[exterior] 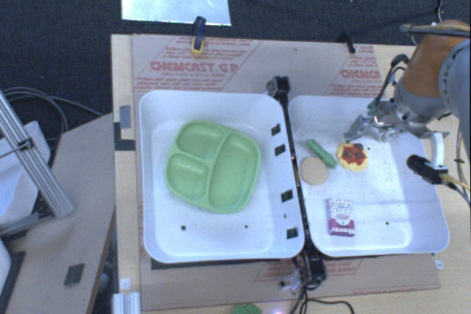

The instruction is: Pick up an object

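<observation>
Objects for the picking lie in the right bin point(430, 235), clustered toward its left half: a small green stick-shaped piece point(320, 153) lying at a slant, a round tan disc point(314, 172) touching its lower end, a yellow toy with a red top point(352, 157) just to the right of the green piece, and a red and white packet point(341, 217) lying flat nearer the front wall, apart from the others. The left bin point(158, 228) bears a green divided plate point(213, 166), set near its middle. The gripper point(366, 127) hangs over the back part of the right bin, at the end of the grey arm point(449, 77) that comes in from the right; it sits just above and beside the yellow toy, which looks like the nearest candidate for a grasp. Nothing shows between its fingers, and at this slant and size I cannot tell whether the jaws stand wide or narrow. The task appears to be at the approach step, with no object lifted. Being closest under the tool, the yellow toy would need only a short descent; the green piece and the disc touch each other, so a closing grasp there might nudge one while catching the other. The flat packet would likely be hard to pinch from above.
</observation>
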Controlling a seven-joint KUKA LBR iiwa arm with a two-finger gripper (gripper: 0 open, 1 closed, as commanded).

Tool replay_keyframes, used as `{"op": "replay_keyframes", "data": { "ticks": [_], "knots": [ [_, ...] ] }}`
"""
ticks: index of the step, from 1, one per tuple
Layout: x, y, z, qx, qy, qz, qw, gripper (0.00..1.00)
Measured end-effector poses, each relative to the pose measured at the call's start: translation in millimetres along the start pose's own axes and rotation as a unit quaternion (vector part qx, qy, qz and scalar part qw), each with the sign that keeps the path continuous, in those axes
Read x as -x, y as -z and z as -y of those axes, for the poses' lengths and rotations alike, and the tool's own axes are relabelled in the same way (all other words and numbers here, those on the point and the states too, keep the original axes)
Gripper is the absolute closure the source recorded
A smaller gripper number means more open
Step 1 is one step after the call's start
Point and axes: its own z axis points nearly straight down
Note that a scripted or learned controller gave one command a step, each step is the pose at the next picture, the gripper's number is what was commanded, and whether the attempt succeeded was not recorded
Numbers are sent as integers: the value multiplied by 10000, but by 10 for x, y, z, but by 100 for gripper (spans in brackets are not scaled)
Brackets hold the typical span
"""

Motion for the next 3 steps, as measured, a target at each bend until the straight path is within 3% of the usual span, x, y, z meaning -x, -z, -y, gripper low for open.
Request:
{"op": "replay_keyframes", "data": {
  "ticks": [1,3],
  "knots": [
    [-122,3,-275,8,36,-9,10000,0],
    [-242,-7,396,-22,6,-11,10000,0]
  ]
}}
